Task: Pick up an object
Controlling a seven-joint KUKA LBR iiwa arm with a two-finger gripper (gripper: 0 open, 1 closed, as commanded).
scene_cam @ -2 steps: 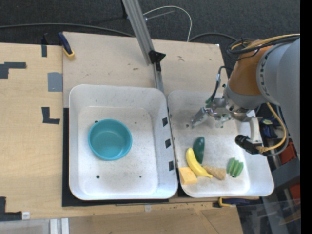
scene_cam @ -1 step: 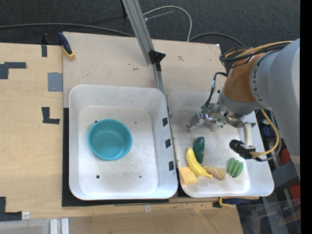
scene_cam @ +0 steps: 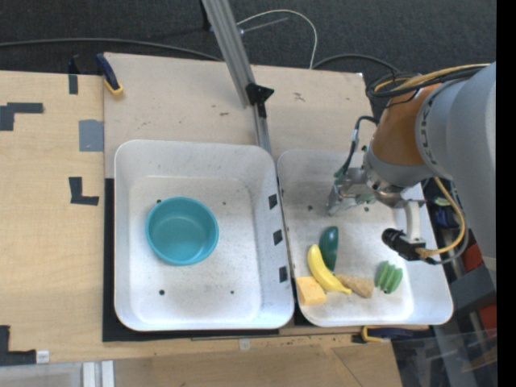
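The dark green oval toy vegetable [scene_cam: 328, 243] lies in the right white bin [scene_cam: 300, 176], just below the two-finger gripper [scene_cam: 345, 201]. The gripper hangs over bare bin floor; its grip state I cannot tell. I judge this the approach step: next, it must move down over the vegetable.

Yellow banana [scene_cam: 323, 270] lies in the right bin (near edge), between a dark-green piece [scene_cam: 328, 243] and an orange block [scene_cam: 311, 290].

High slanted overhead view of both bins [scene_cam: 129, 240]
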